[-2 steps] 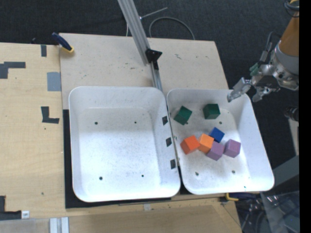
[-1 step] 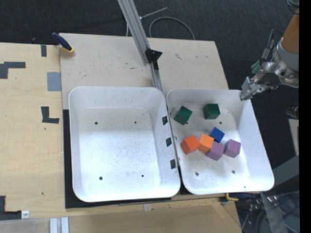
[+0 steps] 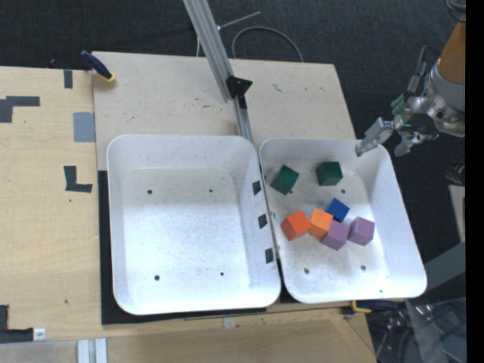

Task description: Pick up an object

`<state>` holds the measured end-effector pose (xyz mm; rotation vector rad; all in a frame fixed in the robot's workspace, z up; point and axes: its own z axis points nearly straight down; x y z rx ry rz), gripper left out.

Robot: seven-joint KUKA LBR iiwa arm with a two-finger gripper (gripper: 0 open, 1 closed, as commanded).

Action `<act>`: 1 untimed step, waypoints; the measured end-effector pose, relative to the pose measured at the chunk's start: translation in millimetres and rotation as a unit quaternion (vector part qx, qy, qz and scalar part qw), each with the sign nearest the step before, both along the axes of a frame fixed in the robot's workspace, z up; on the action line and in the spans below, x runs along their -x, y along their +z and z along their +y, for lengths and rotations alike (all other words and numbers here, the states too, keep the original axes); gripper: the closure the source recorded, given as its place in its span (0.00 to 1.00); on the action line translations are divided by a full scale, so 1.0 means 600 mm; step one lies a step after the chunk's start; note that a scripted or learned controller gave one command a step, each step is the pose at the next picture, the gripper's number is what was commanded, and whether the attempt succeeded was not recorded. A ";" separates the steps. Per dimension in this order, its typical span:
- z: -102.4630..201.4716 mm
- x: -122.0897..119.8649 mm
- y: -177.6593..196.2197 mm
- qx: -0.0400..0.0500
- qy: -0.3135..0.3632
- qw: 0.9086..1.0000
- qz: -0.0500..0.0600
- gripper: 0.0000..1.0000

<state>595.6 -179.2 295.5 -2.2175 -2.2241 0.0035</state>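
Gripper [image 3: 384,136] position: above the upper right corner of the right bin [image 3: 399,225], at the rim, with nothing between my fingers; they look spread apart, one tip pointing down-left over the rim and the other to its right. All seven candidate blocks lie in the right bin. The two green blocks [image 3: 285,179] and [image 3: 329,173] sit apart from each other toward the bin's far side, the second one nearer my gripper. Below them, toward the bin's middle, the rest form a tight cluster: two orange blocks [image 3: 296,224] and [image 3: 321,221] touching, a blue block [image 3: 338,209] just behind them, and two purple blocks [image 3: 335,235] and [image 3: 361,231] beside each other. The left bin [image 3: 181,225] holds no blocks. In my judgement the pick has not started and the descent is the risky part. From this position a straight drop would strike the bin's rim or its sloped wall, not a block. Aiming at the cluster risks a finger landing on top of a neighbour or wedging between two blocks, pushing them aside and closing on nothing. The green blocks are tilted relative to the bin's sides, so a misaligned closing could twist one out of my grasp. The isolated green block nearest my gripper appears the safest target.
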 end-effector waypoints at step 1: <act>0.000 -0.051 0.174 0.001 0.000 1.000 -0.006 0.00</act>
